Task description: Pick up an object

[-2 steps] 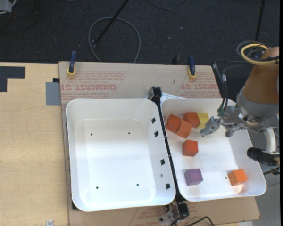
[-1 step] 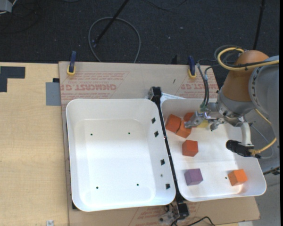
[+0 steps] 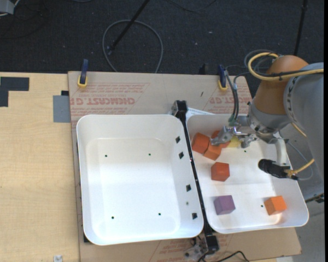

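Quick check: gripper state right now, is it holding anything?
Gripper: cannot be told. It sits low in the right bin beside the cluster of orange blocks, with no block visibly held.

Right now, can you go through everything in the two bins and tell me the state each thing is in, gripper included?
Left white bin: flat on the bench, nothing visible in it.
Right white bin: holds the blocks.
Orange blocks near the bin divider: clustered, touching.
Red-orange cube: resting alone.
Purple cube: resting alone.
Small orange cube: resting alone, near the bin's right rim.
Gripper: low over the cluster; grip unclear.
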Robot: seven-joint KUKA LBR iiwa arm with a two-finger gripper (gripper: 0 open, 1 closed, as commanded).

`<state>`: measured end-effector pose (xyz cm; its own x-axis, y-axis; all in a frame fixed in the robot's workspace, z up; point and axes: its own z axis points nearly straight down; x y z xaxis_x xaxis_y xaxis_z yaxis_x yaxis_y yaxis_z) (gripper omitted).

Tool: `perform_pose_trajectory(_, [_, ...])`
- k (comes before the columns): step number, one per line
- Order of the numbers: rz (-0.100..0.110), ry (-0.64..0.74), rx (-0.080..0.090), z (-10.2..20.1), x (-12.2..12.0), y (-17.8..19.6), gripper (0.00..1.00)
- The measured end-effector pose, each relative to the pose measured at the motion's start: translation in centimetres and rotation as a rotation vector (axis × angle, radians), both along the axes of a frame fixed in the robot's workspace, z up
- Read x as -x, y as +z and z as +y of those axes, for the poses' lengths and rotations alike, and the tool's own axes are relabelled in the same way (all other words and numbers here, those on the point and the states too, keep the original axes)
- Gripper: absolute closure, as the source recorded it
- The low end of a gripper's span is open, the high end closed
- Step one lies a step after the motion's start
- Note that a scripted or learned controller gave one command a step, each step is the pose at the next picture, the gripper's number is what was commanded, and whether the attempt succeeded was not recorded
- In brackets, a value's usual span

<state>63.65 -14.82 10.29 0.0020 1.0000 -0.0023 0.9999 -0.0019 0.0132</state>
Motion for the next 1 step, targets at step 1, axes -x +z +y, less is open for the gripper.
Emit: perform_pose_trajectory(1, [-0.001,0.001,-0.001,0.4,-0.31,-0.06,0.0])
